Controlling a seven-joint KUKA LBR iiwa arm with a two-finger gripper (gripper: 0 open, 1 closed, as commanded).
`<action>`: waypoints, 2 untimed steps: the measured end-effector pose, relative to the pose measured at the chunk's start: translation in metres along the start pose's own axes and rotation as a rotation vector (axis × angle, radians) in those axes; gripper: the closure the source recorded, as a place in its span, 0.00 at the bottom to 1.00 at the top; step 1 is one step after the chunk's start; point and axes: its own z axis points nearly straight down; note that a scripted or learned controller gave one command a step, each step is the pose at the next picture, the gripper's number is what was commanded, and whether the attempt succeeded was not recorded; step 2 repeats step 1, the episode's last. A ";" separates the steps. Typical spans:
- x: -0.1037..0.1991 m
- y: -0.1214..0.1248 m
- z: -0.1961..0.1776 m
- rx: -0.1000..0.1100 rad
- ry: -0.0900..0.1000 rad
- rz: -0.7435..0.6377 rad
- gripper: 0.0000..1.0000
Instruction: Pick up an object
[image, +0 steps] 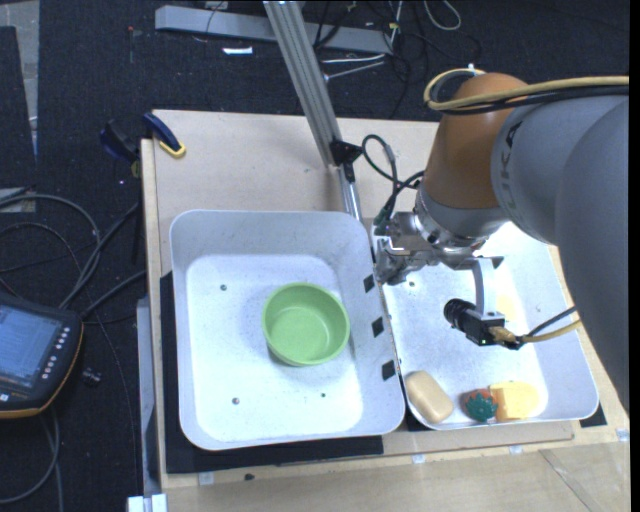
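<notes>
While the gripper (392, 262), grip state impossible to tell, hovers at twelve o'clock of the right bin (560, 400), it risks clipping the wall; tan block (429, 396) sits at six.

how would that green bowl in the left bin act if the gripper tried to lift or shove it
The green bowl looks like thin, stiff plastic, so probably light for its size. Sitting upright on a wide base, it would more likely slide across the left bin than tip. Its smooth curved wall may slip from the fingers; pinching the rim seems safer.
</notes>
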 end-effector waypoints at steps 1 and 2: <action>0.049 0.016 0.004 0.001 0.001 0.000 1.00; 0.049 0.016 0.004 0.001 0.001 0.000 1.00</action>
